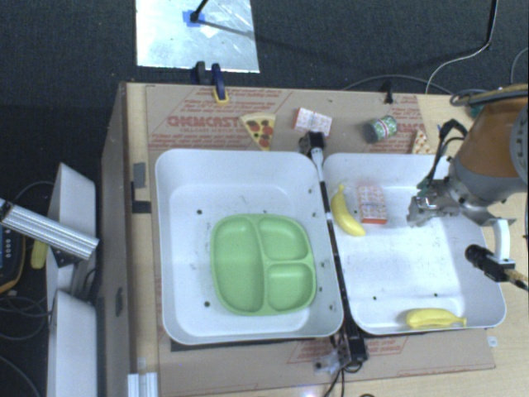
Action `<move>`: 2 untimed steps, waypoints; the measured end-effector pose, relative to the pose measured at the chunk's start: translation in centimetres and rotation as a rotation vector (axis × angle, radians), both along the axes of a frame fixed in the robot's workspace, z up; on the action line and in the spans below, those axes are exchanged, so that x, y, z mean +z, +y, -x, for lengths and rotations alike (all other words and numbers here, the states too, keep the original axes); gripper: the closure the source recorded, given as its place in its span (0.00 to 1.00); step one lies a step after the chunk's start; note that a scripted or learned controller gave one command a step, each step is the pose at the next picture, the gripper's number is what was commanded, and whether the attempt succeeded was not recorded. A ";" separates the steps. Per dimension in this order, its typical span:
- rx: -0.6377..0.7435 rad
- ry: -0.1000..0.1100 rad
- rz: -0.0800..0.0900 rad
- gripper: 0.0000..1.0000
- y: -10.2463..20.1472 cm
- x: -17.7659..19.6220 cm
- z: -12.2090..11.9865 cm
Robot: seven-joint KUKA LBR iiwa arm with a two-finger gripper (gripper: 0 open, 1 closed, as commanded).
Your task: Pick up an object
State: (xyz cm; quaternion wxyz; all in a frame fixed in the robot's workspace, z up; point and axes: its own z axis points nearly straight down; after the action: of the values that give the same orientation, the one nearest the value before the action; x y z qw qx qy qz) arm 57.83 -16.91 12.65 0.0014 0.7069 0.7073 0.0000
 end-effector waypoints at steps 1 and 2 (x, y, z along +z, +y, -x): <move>0.004 -0.001 -0.003 1.00 6.6 -0.2 -4.4; 0.001 0.000 -0.001 1.00 0.2 -1.7 -3.8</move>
State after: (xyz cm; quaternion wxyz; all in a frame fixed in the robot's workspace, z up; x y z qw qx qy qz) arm 61.65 -16.67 10.99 0.0011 0.7064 0.7078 0.0003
